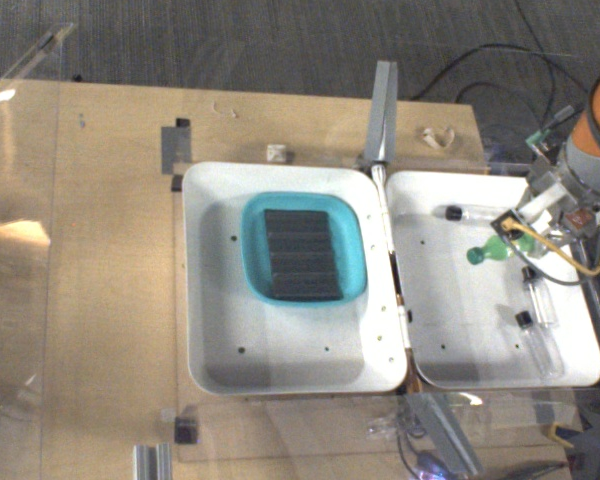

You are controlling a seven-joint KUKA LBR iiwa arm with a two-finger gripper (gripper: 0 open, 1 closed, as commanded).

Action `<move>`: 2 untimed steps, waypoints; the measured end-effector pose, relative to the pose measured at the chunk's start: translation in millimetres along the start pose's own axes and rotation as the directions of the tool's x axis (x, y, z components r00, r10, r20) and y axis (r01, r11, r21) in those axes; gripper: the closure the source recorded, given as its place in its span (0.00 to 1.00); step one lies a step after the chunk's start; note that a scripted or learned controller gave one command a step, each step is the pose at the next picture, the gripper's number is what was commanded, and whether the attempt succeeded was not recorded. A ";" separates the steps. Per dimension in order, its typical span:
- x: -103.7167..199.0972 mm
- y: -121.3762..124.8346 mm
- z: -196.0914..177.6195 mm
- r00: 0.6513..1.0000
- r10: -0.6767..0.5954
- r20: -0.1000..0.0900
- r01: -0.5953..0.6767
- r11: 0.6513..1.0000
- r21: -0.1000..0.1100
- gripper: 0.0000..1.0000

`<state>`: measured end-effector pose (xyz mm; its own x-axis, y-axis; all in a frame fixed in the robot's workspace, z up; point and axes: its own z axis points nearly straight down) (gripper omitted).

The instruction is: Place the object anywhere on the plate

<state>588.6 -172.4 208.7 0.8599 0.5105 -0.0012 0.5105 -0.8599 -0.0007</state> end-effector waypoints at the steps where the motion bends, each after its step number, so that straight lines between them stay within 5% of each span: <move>1: -4.3 -75.5 11.0 0.954 -0.298 -0.003 0.298 0.954 -0.002 1.00; 2: -4.5 -75.2 11.0 0.955 -0.298 -0.003 0.298 0.955 -0.002 0.00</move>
<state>546.3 -110.0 197.7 0.6687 0.7436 0.0022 0.7436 -0.6687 0.0014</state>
